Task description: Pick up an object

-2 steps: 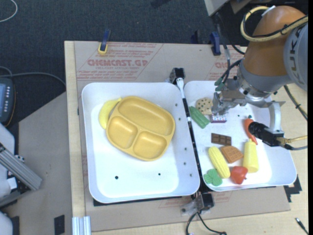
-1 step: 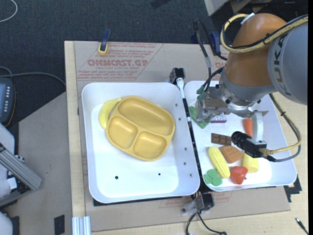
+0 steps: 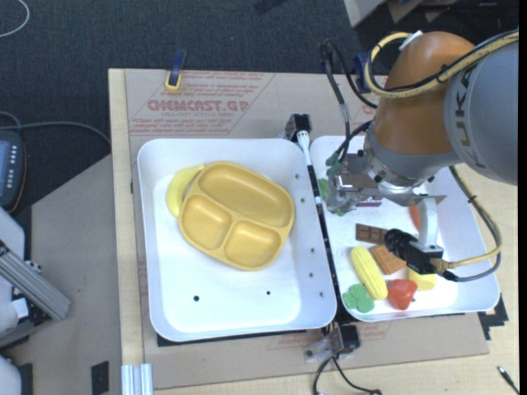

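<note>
the corn cob (image 3: 368, 271) in the right bin (image 3: 473, 299) looks light, stiff, slick plastic — best pinched across its narrow middle. the gripper (image 3: 352, 189) hovers above that bin's left end; whether it is open or closed, i cannot tell.

Grey arm (image 3: 486, 113) showing a rounded orange band (image 3: 416, 89), black and yellow cables (image 3: 387, 52) looping over it, silver metal end effector (image 3: 356, 189) gleaming beneath, black cable trailing right
</note>
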You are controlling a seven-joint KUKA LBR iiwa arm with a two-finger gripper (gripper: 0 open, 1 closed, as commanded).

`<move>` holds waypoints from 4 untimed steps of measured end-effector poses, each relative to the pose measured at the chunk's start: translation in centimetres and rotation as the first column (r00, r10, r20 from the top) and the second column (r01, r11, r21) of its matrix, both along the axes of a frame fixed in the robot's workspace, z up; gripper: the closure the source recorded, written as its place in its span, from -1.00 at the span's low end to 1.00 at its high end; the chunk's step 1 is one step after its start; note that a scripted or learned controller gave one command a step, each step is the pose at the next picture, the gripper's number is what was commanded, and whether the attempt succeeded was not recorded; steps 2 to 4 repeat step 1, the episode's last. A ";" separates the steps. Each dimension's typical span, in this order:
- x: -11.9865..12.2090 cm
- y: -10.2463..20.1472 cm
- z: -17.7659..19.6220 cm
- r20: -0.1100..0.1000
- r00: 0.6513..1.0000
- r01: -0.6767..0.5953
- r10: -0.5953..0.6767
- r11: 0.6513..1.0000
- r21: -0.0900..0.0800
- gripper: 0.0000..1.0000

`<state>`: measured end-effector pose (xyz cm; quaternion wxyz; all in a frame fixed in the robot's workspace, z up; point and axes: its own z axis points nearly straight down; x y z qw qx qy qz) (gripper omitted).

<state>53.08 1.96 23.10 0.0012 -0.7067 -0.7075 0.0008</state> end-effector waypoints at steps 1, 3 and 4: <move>0.1 1.7 -0.7 -0.001 1.000 -0.001 0.001 1.000 0.000 1.00; 0.1 1.7 -0.7 -0.001 1.000 -0.001 0.001 1.000 0.000 1.00; 0.1 1.7 -0.7 -0.001 1.000 -0.001 0.001 1.000 0.000 1.00</move>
